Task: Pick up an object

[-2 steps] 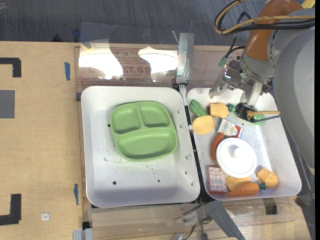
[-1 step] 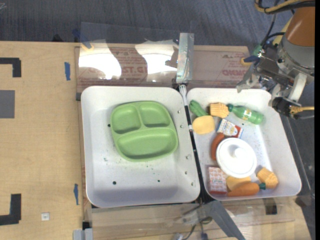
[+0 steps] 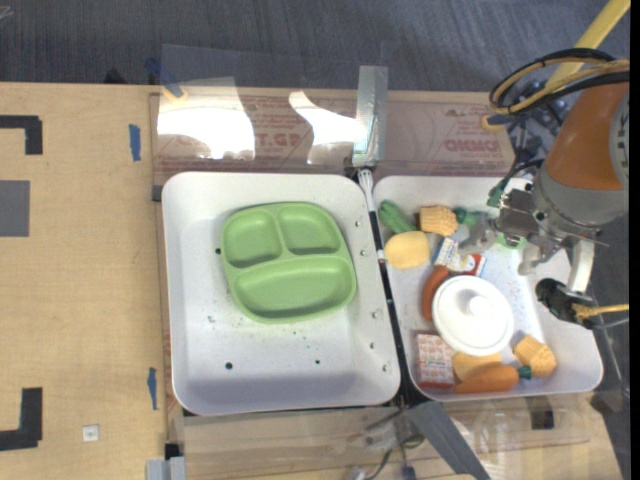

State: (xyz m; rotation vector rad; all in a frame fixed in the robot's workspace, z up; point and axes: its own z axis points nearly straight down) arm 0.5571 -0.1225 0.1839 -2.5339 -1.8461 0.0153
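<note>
The right white bin point(image 3: 590, 363) holds several toy items. A yellow lemon-like piece point(image 3: 406, 250) lies by a green piece point(image 3: 394, 215) and an orange-yellow block point(image 3: 438, 220). A white round lidded pot point(image 3: 472, 314) sits mid-bin over a red-brown item point(image 3: 434, 286). An orange carrot point(image 3: 486, 376), a small printed packet point(image 3: 432, 358) and a yellow-orange piece point(image 3: 535, 355) lie along the front. My gripper point(image 3: 487, 232) hangs low over the bin's back, just right of the orange-yellow block and above a small red-and-white item point(image 3: 466, 262). Nothing visibly hangs from it.
The left white bin point(image 3: 190, 348) carries a green divided plate point(image 3: 288, 260). A metal divider post point(image 3: 370, 118) stands behind the seam between the bins. Yellow and black cables point(image 3: 545, 78) loop above the arm at the right. Cardboard bench surface point(image 3: 70, 268) spreads to the left.
</note>
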